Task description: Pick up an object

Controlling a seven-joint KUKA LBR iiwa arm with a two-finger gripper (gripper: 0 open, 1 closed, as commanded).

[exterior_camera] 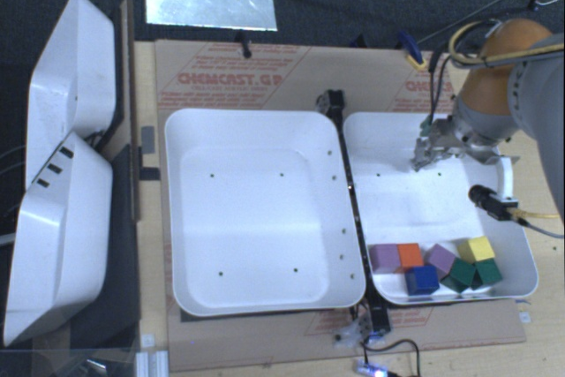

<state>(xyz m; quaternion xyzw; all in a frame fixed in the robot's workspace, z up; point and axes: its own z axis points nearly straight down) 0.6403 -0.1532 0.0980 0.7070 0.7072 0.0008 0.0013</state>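
White bins sit side by side on the tabletop (pixel 221 66), and all the action is in the right bin (pixel 388 146). The gripper (pixel 427 156) hangs over that bin's upper part, above bare plastic, with nothing caught in it, and whether the jaws are apart or together I cannot tell from up here (they're a small grey tangle at this angle). Down at the near edge waits the pile: a purple block (pixel 385 257), an orange block (pixel 410 255), a blue block (pixel 422 279), a green block (pixel 460 275) and a yellow block (pixel 480 248), huddled close together. By my reckoning the pick hasn't started: the arm has to travel down to the cluster, drop, close and lift. The left bin (pixel 256 207) plays no part yet.
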